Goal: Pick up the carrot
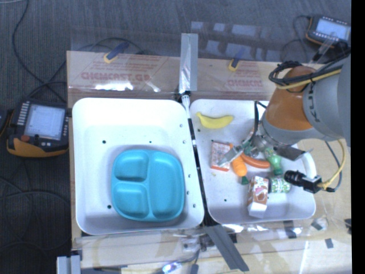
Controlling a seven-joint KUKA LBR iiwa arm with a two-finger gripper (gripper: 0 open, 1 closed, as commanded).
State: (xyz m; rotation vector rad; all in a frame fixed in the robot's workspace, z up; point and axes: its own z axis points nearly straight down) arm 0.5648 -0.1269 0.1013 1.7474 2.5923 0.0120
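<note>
The carrot [255, 162] is a slim orange piece with a green top at its right end. It lies in the middle of the right bin [228, 210]. My gripper [246, 148] hangs low over the bin, right above the carrot's left end and touching or nearly touching it. The grey wrist with its orange band [288, 110] rises behind it to the upper right and hides part of the bin's right side.
Crowded round the carrot are a red-and-white packet [219, 154], a round orange piece [239, 166], a juice carton [258, 196] and a green item [279, 184]. A banana [215, 120] lies at the back. The left bin [91, 124] holds a blue divided plate [148, 182].
</note>
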